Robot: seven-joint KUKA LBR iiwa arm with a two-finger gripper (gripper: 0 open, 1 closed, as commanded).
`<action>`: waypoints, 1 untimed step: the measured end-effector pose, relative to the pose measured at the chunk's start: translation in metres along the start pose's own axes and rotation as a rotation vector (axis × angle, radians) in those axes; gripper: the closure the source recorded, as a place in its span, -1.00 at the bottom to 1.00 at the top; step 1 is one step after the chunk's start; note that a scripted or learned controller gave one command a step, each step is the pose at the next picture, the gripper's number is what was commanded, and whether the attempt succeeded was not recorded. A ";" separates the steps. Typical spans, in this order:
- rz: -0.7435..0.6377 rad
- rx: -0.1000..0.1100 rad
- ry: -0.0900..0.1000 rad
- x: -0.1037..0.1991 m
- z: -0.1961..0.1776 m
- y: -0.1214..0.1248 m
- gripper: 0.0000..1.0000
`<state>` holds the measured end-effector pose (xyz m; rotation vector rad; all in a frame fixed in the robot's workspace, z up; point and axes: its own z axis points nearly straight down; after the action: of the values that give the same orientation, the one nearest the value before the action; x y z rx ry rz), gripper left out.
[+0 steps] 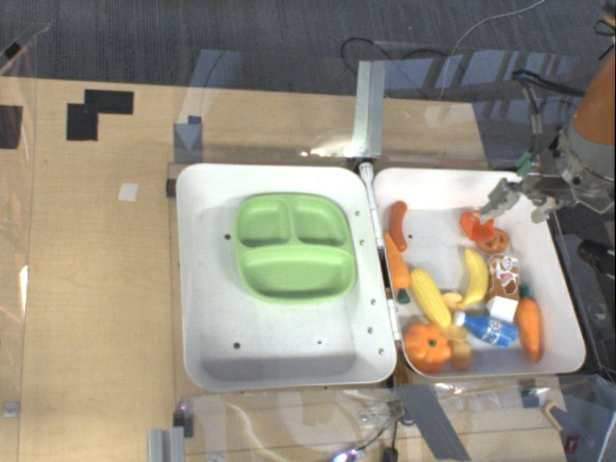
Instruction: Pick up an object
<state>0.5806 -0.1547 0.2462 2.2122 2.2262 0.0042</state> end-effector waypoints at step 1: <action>0.034 -0.004 -0.002 -0.031 0.147 0.019 -1.00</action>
<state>0.6006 -0.1861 0.0994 2.2469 2.1854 0.0068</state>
